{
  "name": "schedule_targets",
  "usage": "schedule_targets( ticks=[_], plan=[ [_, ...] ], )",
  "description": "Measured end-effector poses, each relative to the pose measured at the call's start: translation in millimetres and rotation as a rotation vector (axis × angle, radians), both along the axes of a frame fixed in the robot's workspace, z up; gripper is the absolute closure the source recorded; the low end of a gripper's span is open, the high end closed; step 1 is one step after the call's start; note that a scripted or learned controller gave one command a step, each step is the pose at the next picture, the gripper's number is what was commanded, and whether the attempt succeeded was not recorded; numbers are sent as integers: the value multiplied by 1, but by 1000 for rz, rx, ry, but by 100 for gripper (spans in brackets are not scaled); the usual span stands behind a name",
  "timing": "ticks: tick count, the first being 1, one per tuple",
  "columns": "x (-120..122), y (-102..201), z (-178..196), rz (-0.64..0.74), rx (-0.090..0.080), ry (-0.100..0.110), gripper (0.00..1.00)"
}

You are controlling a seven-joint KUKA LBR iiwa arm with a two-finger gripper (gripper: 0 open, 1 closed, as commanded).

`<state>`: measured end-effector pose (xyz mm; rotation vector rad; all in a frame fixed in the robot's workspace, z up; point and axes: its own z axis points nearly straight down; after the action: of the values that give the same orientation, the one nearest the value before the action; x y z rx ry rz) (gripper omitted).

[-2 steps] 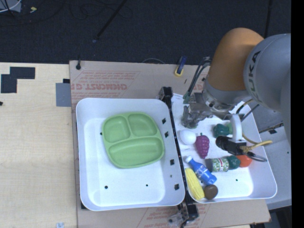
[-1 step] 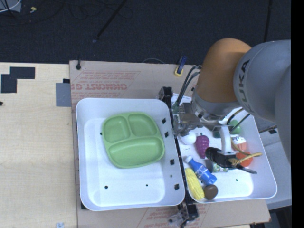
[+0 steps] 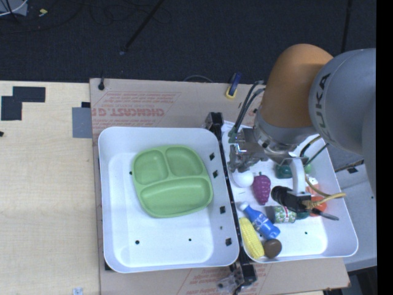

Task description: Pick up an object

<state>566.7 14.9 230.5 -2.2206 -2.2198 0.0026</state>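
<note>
Purple grapes (image 3: 262, 187) beside white egg (image 3: 243, 179); end effector (image 3: 241, 162) above egg, finger state unclear; arm (image 3: 344, 103) lettered "UKA".

arm shell (image 3: 351, 97): smooth grey, rounded, right of frame, upper half
lettering (image 3: 320, 98): dark "KU" on the grey casing, partly cut off
band (image 3: 295, 85): orange, glossy dome shape, upper right of centre
wrist (image 3: 270, 139): grey ring under the orange, metal bracket parts below
cables (image 3: 249, 106): thin black, looping down the left side of the wrist
gripper (image 3: 241, 158): silver-grey metal block, details blurred
</note>
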Motion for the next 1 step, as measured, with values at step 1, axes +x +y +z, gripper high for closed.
schedule_targets(
  ticks=[1],
  plan=[
    [1, 15, -8, 1, 1, 3, 100]
  ],
)
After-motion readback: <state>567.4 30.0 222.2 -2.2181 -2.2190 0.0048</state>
